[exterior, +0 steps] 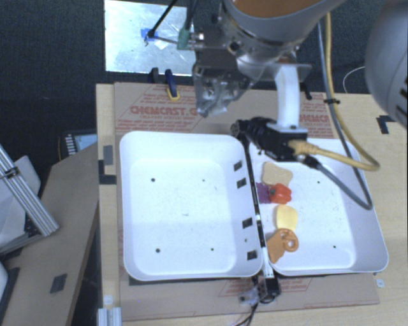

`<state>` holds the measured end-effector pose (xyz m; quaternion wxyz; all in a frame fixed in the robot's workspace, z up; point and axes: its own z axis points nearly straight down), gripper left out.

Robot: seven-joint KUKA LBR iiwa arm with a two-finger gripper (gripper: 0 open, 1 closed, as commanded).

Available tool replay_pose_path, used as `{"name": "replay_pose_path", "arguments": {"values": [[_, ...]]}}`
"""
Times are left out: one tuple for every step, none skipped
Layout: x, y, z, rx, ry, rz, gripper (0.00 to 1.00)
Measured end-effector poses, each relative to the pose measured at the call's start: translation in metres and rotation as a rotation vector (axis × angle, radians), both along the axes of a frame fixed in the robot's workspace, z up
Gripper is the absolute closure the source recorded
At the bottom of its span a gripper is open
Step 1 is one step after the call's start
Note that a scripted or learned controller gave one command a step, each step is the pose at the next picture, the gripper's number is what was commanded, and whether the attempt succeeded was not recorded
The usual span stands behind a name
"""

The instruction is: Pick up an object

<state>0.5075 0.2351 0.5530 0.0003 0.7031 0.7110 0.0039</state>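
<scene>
White plastic makes up both bins: the left bin (172,191) and the right bin (344,223) sit wall to wall on a brown cardboard sheet (153,108) printed with red lettering.

The things to pick all lie in the right bin, in a loose column just beside its 9 o'clock wall. At the 12 o'clock end of the column is a tan, bread-slice-shaped piece (276,173). Touching its 6 o'clock edge is a red piece (281,193), with a small purple piece (262,191) at the red one's 9 o'clock, against the wall. Next towards 6 o'clock comes a pale yellow piece (286,216). Last is an orange, pretzel-like piece (283,242) with holes through it, close to the bin's 7 o'clock corner.

The grey arm (268,19) comes in at the view's 12 to 1 o'clock. Its gripper (213,100) hangs over the cardboard past the left bin's 12 o'clock rim, towards that bin's 1 o'clock corner and well apart from the column of pieces. It looks blurred and metallic, so whether the jaws stand apart or together cannot be told, and nothing is seen between them.

A blue and yellow clamp (171,84) grips the cardboard's 12 o'clock edge, at the gripper's 9 o'clock.
</scene>
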Motion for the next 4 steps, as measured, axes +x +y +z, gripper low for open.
{"name": "replay_pose_path", "arguments": {"values": [[0.000, 0.000, 0.011, 0.002, -0.002, 0.003, 1.00], [0.003, -0.001, -0.198, -0.012, 0.021, -0.011, 1.00], [-0.021, -0.041, -0.007, 0.004, -0.014, -0.014, 1.00], [-0.006, 0.001, -0.067, -0.006, 0.009, -0.004, 1.00]]}}
